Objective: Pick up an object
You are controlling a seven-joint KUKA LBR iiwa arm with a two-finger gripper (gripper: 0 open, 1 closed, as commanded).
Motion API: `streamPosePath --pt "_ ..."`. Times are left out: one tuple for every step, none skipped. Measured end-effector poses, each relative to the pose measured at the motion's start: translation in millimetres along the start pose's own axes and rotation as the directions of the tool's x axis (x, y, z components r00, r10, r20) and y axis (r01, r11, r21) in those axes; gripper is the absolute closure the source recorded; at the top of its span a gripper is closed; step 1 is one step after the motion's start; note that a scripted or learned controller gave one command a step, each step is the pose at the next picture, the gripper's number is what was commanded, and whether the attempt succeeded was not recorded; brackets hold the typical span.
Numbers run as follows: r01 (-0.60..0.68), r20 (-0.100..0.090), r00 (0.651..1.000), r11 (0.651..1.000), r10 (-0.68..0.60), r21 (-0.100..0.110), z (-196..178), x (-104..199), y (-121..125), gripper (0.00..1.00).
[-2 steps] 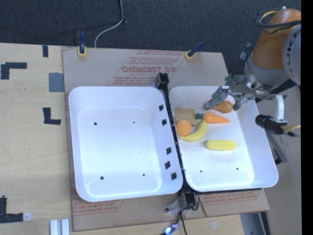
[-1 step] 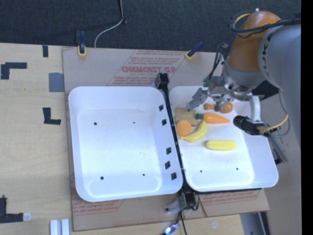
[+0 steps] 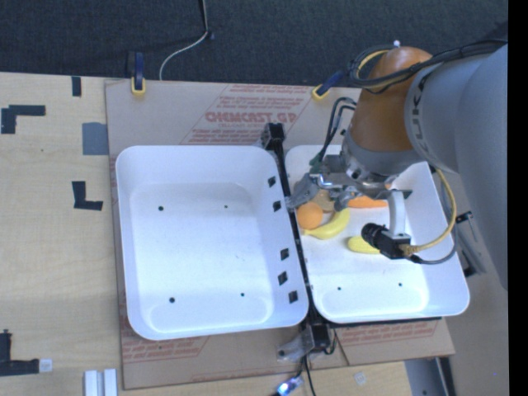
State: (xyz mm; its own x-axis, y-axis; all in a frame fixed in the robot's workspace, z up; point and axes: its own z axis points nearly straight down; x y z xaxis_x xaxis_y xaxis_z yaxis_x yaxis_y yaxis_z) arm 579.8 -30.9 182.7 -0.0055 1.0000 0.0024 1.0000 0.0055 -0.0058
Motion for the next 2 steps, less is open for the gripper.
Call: streamPosePath --pt "-0.012 0.005 1.0 1.0 0.012 -0.001 12 -68 -40 0.0" --pt "0.003 0.0 1.0 1.0 -0.003 -0.006 -2 4 -32 0.0"
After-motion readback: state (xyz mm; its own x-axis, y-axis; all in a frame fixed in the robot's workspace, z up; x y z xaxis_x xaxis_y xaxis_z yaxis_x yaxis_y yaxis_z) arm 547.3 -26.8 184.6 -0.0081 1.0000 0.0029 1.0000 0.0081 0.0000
